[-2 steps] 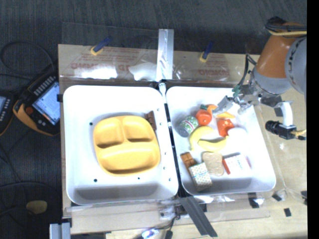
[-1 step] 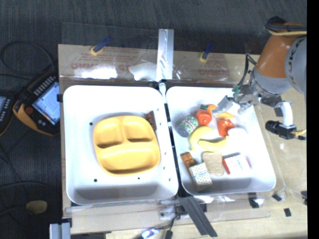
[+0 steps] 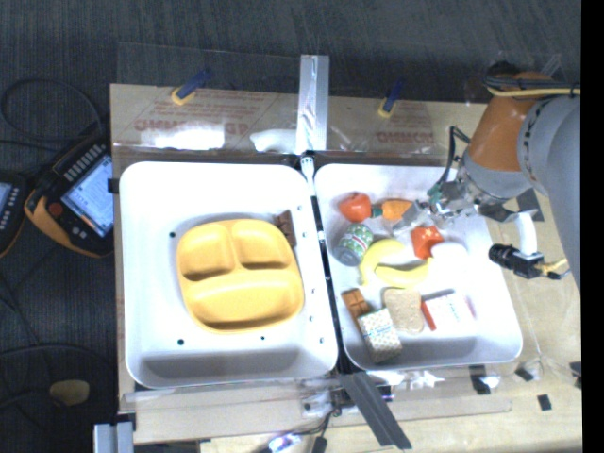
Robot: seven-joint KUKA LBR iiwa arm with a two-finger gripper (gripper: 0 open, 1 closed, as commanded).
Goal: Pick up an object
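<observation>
The right bin (image 3: pixel 491 338) holds several items: a red tomato (image 3: pixel 355 206), an orange carrot piece (image 3: pixel 396 209), a small red fruit (image 3: pixel 427 242), a green can (image 3: pixel 355 244), a yellow banana (image 3: pixel 396 263), a slice of bread (image 3: pixel 407 310), a brown block (image 3: pixel 354 300), a patterned box (image 3: pixel 379 334) and a white and red pack (image 3: pixel 449 310). My gripper (image 3: pixel 437 203) hangs low over the bin's far right part, just right of the carrot piece and above the red fruit. Nothing shows between its tips.
The left bin (image 3: pixel 151 347) holds a yellow divided tray (image 3: pixel 241 272), with a small brown thing (image 3: pixel 285 224) at its far right corner. The grey arm with its orange band (image 3: pixel 495 140) comes in over the right bin's far right corner. A handheld pendant (image 3: pixel 80 201) lies left of the bench.
</observation>
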